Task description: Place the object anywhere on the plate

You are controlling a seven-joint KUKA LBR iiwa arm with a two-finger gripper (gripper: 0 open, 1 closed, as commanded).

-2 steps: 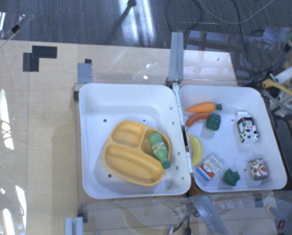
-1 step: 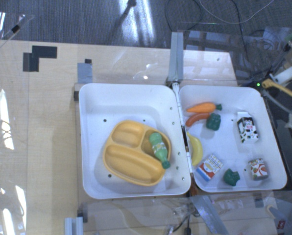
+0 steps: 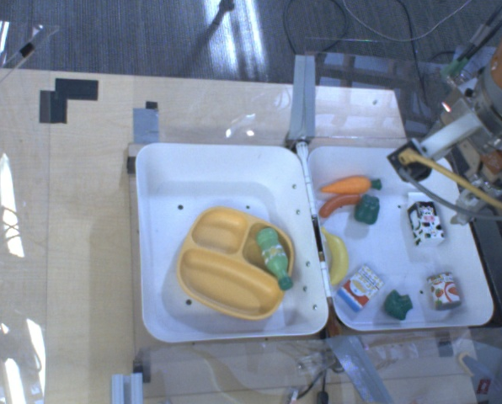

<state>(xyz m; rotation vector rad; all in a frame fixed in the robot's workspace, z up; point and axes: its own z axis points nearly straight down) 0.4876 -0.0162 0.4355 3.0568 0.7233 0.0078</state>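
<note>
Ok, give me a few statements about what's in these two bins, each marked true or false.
1. The yellow divided plastic plate sits in the left white bin. True.
2. The green plastic bottle lies on that plate. True.
3. The orange toy carrot lies in the left bin. False: it lies in the right white bin.
4. The black-and-white cow-patterned carton rests on the plate. False: it is in the right bin.

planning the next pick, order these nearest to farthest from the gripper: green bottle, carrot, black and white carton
From the gripper, at the right edge of the right bin:
1. black and white carton, beside it
2. carrot, right bin's left side
3. green bottle, on the yellow plate, left bin
</note>
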